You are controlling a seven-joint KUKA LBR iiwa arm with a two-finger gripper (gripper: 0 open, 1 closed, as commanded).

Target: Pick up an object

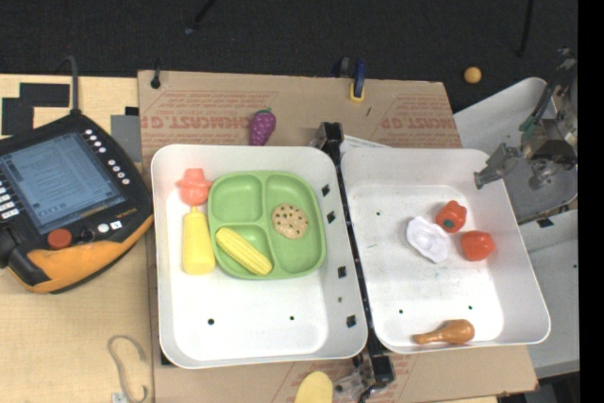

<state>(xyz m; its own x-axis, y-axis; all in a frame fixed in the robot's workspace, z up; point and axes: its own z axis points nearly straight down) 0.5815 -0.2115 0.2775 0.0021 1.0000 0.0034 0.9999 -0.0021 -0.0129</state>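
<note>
Nearest the camera, a yellow rounded plastic lump [314, 387] lies on the cardboard just outside the front rim of the left white bin [247, 337], so it is out of play. I use that left bin as the landmark. Inside it sits a green divided plastic tray [247, 194], carrying a yellow toy corn cob [243, 251] and a round speckled cookie [290, 221]; a yellow bottle-shaped toy with an orange-pink top [195, 231] lies against the tray's far-left side.

To the right of the left bin is the second white bin [528, 316], and this looks the likelier source for a pick: a crumpled white piece [427, 239], a small orange-red toy [451, 216], a red tomato-like toy [477, 245] and a brown drumstick-shaped toy [444, 332] lie loose there, well spread.

Farther right again, the grey gripper [514, 163] hangs at that bin's far-right rim, carrying nothing visible; whether its claw is apart or together I cannot tell.

A purple grape toy [262, 125] rests behind the left bin.
</note>
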